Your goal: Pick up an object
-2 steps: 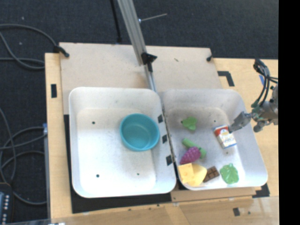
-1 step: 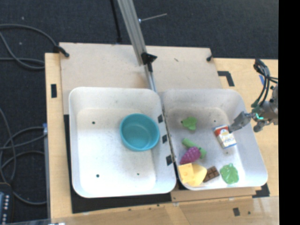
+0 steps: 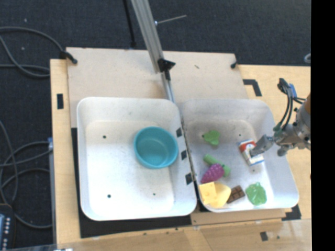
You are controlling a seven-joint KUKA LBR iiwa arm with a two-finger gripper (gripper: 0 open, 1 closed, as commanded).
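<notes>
The right bin [image 3: 272,120] holds several small toys: a green leafy piece [image 3: 211,137], a small green piece [image 3: 211,159], purple grapes [image 3: 215,171], a yellow cheese wedge [image 3: 214,194], a brown chocolate piece [image 3: 236,193] and a green pepper [image 3: 256,193]. A red, white and blue carton [image 3: 248,151] lies near the bin's right side. My gripper [image 3: 260,147] reaches in from the right edge and sits low, right against the carton's right end. Nothing is lifted off the bin floor.
A blue bowl [image 3: 155,147] stands in the left bin [image 3: 94,140], close to the divider between the bins. A slanted metal pole [image 3: 149,30] rises from behind the bins. Cables [image 3: 287,95] hang near the arm at the right.
</notes>
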